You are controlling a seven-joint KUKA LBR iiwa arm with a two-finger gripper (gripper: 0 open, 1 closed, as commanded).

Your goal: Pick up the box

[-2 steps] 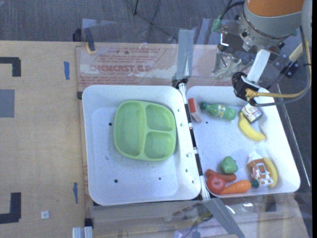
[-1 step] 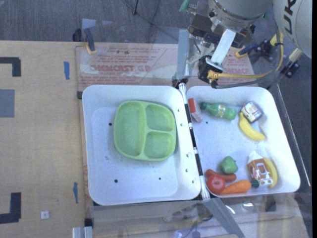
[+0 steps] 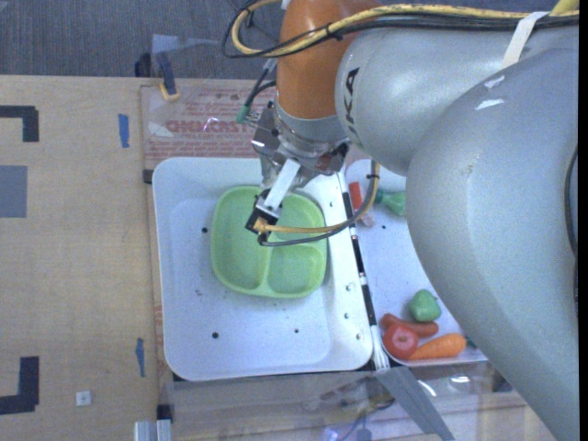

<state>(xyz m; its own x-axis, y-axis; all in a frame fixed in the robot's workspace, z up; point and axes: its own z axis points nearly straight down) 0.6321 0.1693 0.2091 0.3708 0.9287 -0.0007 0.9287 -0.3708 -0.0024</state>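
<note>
Grey arm above green divided plate in white bin, hand open or closed cannot tell, wooden bench, grey floor

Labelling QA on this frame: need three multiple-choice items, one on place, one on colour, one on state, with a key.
1. The green divided tray lies:
A) in the left bin
B) in the right bin
C) on the bare bench

2. The carrot in the right bin is:
A) purple
B) orange
C) white

3. The tray is:
A) standing on edge
B) flipped over
C) flat, hollows up

Key: 1 A, the left bin's white floor surrounds it. 2 B, it is orange, next to the red tomato. 3 C, its dividing ridges and hollows face the camera.
</note>
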